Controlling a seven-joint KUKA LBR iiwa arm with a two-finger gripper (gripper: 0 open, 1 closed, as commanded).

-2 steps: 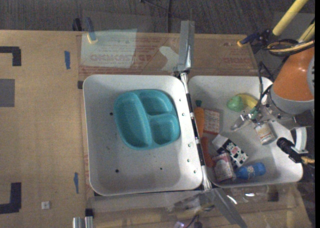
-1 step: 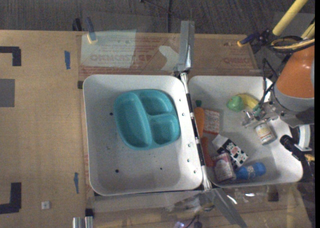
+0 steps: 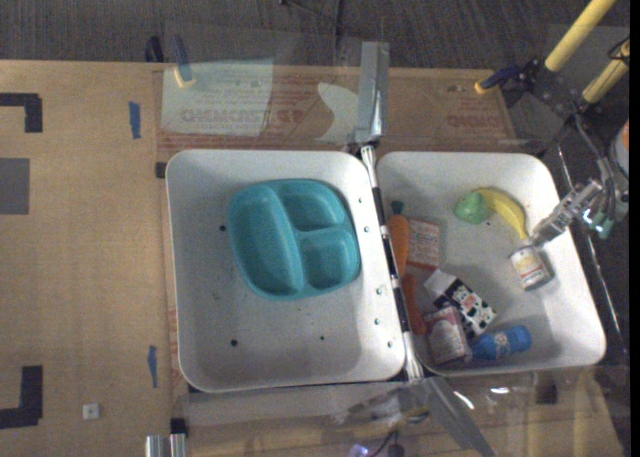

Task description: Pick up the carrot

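The carrot (image 3: 399, 247) is a slim orange piece lying lengthwise against the left wall of the right bin (image 3: 580, 290), next to a small printed card (image 3: 424, 242). My gripper (image 3: 560, 218) reaches in from the right edge over the right side of that bin, pointing down and to the left. Its tip hangs just above a small can (image 3: 530, 267) and beside a yellow banana (image 3: 506, 211). It is far to the right of the carrot, with nothing visibly held.
The left bin (image 3: 200, 325) holds a teal divided plate (image 3: 294, 237). Also in the right bin are a green fruit (image 3: 470, 207), a black-and-white item (image 3: 466, 305), a pink packet (image 3: 447, 334) and a blue bottle (image 3: 503, 342). Yellow poles (image 3: 590, 13) stand at the back right.
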